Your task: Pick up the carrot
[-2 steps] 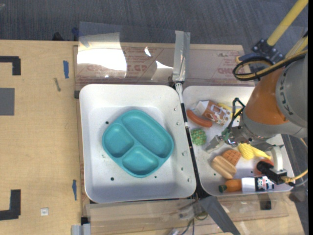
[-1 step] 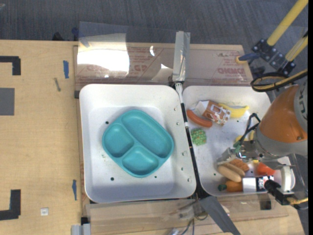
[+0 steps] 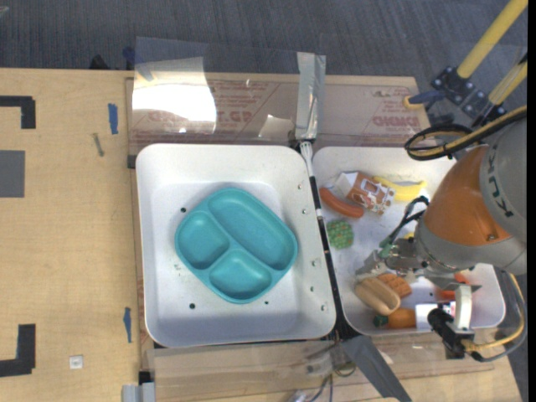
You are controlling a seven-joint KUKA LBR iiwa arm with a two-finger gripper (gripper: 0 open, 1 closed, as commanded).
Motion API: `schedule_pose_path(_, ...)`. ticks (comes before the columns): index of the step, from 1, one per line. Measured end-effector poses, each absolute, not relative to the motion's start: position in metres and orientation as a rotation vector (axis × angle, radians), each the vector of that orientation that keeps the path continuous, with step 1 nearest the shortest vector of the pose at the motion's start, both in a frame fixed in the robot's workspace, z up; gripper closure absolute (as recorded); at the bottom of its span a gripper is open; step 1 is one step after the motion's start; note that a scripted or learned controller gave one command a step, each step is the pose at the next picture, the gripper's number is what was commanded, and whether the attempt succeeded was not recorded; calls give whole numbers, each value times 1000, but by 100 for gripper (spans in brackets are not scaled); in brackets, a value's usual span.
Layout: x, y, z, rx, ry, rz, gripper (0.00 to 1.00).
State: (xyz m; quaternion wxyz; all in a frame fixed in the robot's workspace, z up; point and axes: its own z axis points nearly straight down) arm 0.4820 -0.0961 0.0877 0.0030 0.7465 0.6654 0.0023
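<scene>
so, scene: two shallow white bins side by side on a wooden table [image 3: 67, 224], seen from above at a slant.
left bin [image 3: 159, 182]: carries a teal divided plate [image 3: 236, 243] with three compartments, lying flat near the middle.
right bin [image 3: 494, 304]: carries the toy food and the arm's lower end.
arm [image 3: 469, 208]: grey with an orange band, coming in from the right and reaching down over the right bin.
tool [image 3: 387, 262]: low in the right bin, just above the hot dog bun; how far apart its fingers stand cannot be told, and nothing can be seen between them.
carrot [image 3: 401, 317]: orange, lying near the bin's front wall, just beside the hot dog bun and below the tool.
hot dog bun [image 3: 377, 294]: tan, just left of the carrot.
green vegetable [image 3: 340, 234]: near the divider between the bins.
red sausage [image 3: 341, 203]: beside a small printed packet [image 3: 369, 192], toward the back.
banana [image 3: 406, 191]: yellow, at the back, partly behind the arm.
</scene>
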Motion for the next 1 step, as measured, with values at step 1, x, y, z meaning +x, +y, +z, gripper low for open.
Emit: schedule_pose_path(1,484,-95,98,2335,2090,14,100)
